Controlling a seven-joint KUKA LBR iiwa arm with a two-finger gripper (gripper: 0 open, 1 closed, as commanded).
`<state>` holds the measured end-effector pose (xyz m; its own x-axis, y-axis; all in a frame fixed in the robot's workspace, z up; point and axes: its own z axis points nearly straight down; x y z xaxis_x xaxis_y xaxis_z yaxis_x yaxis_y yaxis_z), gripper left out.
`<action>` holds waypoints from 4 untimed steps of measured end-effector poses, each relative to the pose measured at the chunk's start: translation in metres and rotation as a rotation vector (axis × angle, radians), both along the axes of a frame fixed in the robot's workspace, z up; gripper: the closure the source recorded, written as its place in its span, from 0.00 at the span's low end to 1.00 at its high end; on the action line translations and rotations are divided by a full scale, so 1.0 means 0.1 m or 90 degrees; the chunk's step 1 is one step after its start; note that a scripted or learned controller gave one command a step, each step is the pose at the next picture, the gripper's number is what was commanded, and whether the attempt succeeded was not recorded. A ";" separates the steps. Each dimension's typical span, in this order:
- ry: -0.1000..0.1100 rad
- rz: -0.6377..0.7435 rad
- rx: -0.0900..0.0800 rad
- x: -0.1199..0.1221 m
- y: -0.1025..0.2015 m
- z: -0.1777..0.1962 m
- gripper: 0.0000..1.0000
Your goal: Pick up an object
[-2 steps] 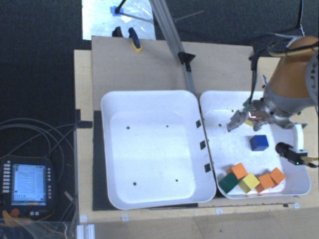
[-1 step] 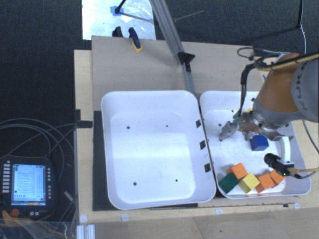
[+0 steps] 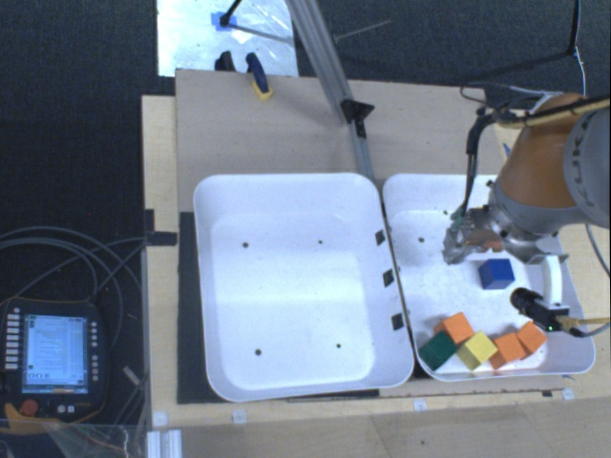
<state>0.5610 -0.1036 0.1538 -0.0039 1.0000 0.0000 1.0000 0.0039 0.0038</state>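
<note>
Nearest the camera, five blocks crowd the right bin [image 3: 573,351]: three orange blocks [image 3: 459,327], one green block [image 3: 438,351], one yellow block [image 3: 476,350]. A blue block [image 3: 495,273] lies beside the jaws [image 3: 458,246], whose state cannot be told.

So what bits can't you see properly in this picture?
- Pincer of the grey and orange arm, camera view: blurred and partly covered by the wrist, so its grip can't be judged.
- Right white plastic bin: the arm hides its far right side.
- Small orange wooden cube by the near rim: a black cable fitting overlaps it.
- Handheld screen at left: its text is too small to read.
</note>
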 end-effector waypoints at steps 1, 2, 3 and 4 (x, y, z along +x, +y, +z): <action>-0.001 0.000 -0.001 0.02 -0.02 0.44 1.00; -0.002 0.000 -0.001 0.04 -0.03 0.93 1.00; 0.000 0.004 0.001 0.25 0.38 0.90 1.00; 0.000 0.005 0.002 0.35 0.90 0.96 1.00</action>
